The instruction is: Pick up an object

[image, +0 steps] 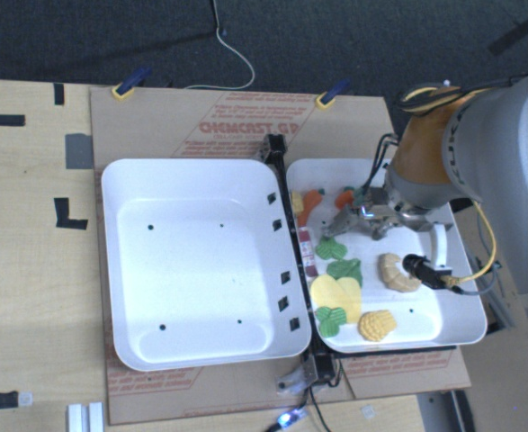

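Note:
My gripper (361,227) hangs low over the upper middle of the right bin (452,331), open, with nothing visible between its fingers. Just left of it lie an orange carrot piece (310,203) and a green leafy piece (331,248). Below the gripper a tan croissant-like piece (397,274) rests near the arm's black cable. Further toward the front sit a pale yellow piece (335,292), a second green leaf (346,269), a small green piece (329,319) and a yellow corn cob (377,325).
The left bin (124,187) stands beside the right one, divided from it by a black clamp strip (286,241). The grey arm with its orange band (425,147) covers the right bin's upper right corner. Both bins rest on a cardboard sheet (237,124).

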Controlling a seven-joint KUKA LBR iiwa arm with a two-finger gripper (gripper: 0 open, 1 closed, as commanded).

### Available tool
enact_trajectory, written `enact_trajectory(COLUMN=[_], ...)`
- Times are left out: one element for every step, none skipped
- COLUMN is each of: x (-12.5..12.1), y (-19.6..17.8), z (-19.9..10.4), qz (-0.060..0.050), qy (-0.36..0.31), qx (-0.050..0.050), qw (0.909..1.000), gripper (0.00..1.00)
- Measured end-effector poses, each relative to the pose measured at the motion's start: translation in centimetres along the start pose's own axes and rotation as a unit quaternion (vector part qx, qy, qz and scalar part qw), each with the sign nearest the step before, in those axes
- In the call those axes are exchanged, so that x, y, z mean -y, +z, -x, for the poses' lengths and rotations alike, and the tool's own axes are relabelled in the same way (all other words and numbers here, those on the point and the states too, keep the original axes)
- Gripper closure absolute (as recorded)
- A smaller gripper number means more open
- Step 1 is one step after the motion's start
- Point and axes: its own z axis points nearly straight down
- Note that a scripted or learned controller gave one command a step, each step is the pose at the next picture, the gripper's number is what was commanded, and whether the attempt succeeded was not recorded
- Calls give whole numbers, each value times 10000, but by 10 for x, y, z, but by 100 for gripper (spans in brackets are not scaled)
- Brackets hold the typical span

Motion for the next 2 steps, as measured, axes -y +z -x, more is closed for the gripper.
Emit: enact_trajectory(x=[-30, 37], y=[1, -1], z=[-32, 38], qz=[7, 16], qy=[-38, 9], qx=[-5, -2], qw=[10000, 10000], gripper=[0, 0])
